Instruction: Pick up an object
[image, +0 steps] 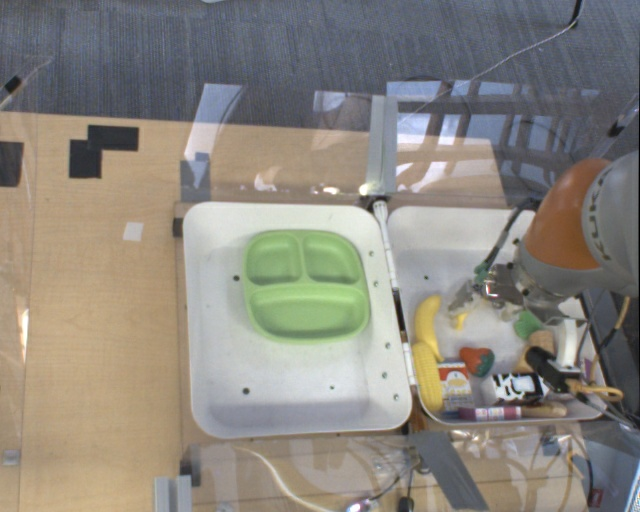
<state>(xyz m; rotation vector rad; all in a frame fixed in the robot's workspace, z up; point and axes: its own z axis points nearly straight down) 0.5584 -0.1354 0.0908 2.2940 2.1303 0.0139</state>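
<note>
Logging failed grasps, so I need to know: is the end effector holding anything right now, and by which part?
It cannot be told. The end effector sits low in the right bin beside the banana, but its tip is too small and blurred to show anything gripped.

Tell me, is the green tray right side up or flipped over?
Right side up. The tray lies flat in the left bin, its three compartments facing upward with nothing in them.

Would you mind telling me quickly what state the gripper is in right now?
Gripper: low over the right bin, near the banana; open or closed cannot be told, and nothing is seen held.
</note>
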